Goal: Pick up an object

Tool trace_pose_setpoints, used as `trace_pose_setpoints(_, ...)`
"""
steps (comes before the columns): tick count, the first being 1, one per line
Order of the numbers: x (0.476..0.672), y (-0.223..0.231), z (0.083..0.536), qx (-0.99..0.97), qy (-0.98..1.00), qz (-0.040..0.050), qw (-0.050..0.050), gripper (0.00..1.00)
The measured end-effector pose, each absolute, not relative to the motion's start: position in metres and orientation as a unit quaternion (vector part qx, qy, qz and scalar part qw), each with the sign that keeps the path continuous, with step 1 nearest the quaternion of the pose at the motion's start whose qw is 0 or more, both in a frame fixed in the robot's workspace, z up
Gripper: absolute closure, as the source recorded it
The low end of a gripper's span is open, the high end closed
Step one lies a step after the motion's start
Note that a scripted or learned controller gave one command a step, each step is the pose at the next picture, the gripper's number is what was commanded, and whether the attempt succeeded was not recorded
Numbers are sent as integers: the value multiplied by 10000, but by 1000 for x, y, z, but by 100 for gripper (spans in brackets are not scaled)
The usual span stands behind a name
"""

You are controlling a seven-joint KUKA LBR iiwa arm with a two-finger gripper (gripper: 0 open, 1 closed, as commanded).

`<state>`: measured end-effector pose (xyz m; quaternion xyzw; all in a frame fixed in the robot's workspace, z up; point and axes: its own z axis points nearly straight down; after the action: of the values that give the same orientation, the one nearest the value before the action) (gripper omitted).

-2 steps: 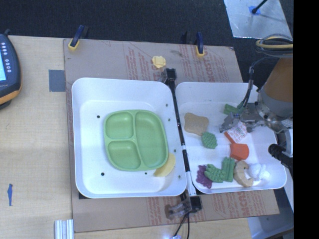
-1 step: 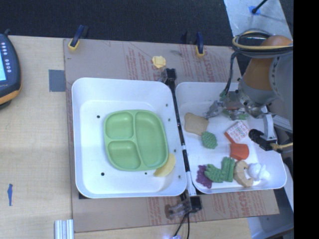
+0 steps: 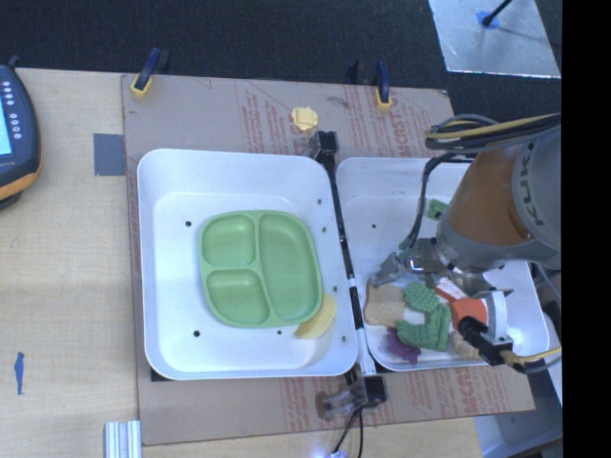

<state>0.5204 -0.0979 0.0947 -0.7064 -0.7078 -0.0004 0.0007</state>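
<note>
Brown cardboard (image 3: 239, 113), printed with faint red lettering too small to be read, is clamped over a pale wooden bench (image 3: 67, 284), and two shallow white bins are set on it side by side. In the left bin (image 3: 162, 256) a green three-compartment tray (image 3: 260, 268) is laid flat, and a pale yellow, banana-like piece (image 3: 317, 319) is seen just beside the tray's lower right corner. A small yellow lump (image 3: 304, 117) is left on the cardboard above the bins, and a handheld control pendant (image 3: 14, 132) is placed at the far left; nothing on its screen can be made out.

In the right bin (image 3: 368, 194) a heap of small things is gathered near the front: a tan slab (image 3: 384, 307), a green knobbly toy (image 3: 427, 321), a purple piece (image 3: 405, 350) and a red-orange piece (image 3: 467, 309). The arm (image 3: 492, 208) is lowered over this heap, and the gripper (image 3: 412, 267) is judged to be just above or against the green toy. Whether its claw is spread or closed, or has hold of anything, cannot be told, since the wrist hides it. No object is seen lifted, so the task is judged unfinished: a grasp and a lift are left to be done.
</note>
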Motion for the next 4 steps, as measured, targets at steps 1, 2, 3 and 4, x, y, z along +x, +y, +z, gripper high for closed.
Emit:
trace_pose_setpoints(1,567,-178,180,-7074,-7068,-8,-53,0)
trace_pose_setpoints(2,630,-189,91,-7043,-7099,5,-27,0)
trace_pose_setpoints(3,532,-196,191,-7075,-7067,2,0,0)
trace_pose_setpoints(4,542,-173,91,-7056,-7086,14,-40,0)
